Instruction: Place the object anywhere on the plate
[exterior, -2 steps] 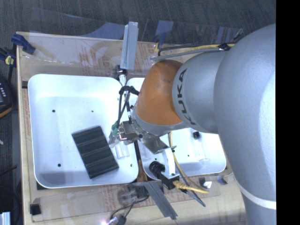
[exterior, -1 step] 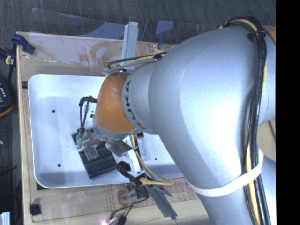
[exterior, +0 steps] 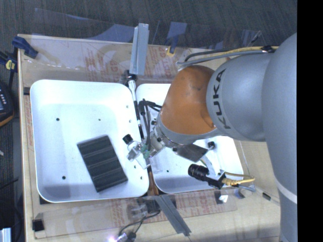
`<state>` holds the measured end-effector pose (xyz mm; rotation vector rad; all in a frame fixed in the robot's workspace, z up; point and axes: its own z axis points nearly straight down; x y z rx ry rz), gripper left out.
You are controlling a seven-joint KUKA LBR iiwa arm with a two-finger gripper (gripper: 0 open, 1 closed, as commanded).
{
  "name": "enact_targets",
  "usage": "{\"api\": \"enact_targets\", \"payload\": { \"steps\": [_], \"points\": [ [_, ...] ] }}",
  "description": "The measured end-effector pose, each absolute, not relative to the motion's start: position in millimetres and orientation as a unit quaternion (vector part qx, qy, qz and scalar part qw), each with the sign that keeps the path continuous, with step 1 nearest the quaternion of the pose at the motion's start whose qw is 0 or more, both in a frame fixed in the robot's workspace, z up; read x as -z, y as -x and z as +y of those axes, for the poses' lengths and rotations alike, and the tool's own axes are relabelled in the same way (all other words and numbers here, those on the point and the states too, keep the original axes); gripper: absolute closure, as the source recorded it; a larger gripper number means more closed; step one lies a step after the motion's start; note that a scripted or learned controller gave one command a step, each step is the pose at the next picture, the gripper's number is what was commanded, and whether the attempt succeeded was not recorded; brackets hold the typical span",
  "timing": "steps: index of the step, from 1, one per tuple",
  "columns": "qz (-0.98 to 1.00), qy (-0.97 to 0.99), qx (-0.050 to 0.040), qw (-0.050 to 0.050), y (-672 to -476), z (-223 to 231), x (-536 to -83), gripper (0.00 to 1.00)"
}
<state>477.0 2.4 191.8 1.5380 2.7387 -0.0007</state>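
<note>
**Arm low over the divider, dark slab lying in the left bin**

The grey arm point(exterior: 242, 95) reaches in from the right and covers most of the right bin point(exterior: 174, 184), with its orange band point(exterior: 186, 102) above that bin's far half. Below the band the wrist angles down and to the left. The gripper point(exterior: 140, 150) sits right at the seam where the 2 bins meet, over the near part of the divider. Its tip is a small cluster of metal and black parts, too tangled and too small to read. I cannot tell whether the jaws stand wide or narrow, or whether anything is held between them.

The 1 clear loose thing is a dark ribbed slab point(exterior: 102, 163), rectangular and lying flat on the floor of the left bin point(exterior: 50, 105). It rests in the near middle of that bin, turned at a slant, with 1 short end close to the near wall. It lies to the left of the gripper, near it but apart from it. Whether this slab is the plate or the object is not clear from the view.

A black cylinder point(exterior: 198, 171) juts from the wrist over the near part of the right bin. A yellow cable point(exterior: 237, 50) runs along the top of the arm. On the wooden bench point(exterior: 75, 54), a grey metal bar point(exterior: 140, 44) stands behind the divider, and a blue clamp point(exterior: 22, 45) grips the far left corner.
</note>
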Motion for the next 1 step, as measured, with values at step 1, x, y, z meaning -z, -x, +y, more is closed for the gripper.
{"api": "enact_targets", "payload": {
  "steps": [1],
  "points": [
    [0.927, -0.376, 0.0004, 0.000, -512.6, 76.8, -216.5, 1.00]
  ]
}}
